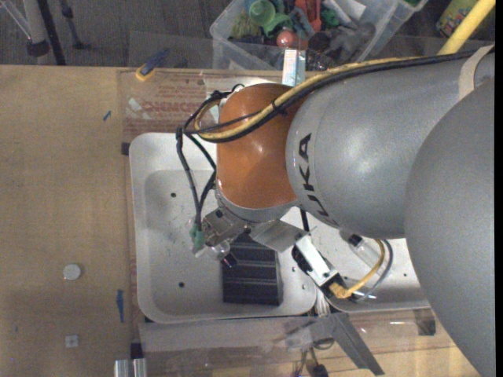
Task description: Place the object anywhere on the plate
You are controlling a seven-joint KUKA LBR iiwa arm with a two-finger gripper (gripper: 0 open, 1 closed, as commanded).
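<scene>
Grey KUKA arm with its orange band (255,151) sweeps in from the right and hangs low over the left-hand shallow white bin (161,210), covering most of that bin's floor. Below the orange band sits the black ribbed gripper body (250,273), pointing straight down into the bin near its front wall, and from up here nobody can tell how its jaws stand or whether anything sits in them. Black and yellow cables (196,132) loop around the wrist. No telling where the object or plate lie beneath that bulk. Behind the bench, a clear plastic tub of colourful toys (314,14) sits on the floor.
</scene>
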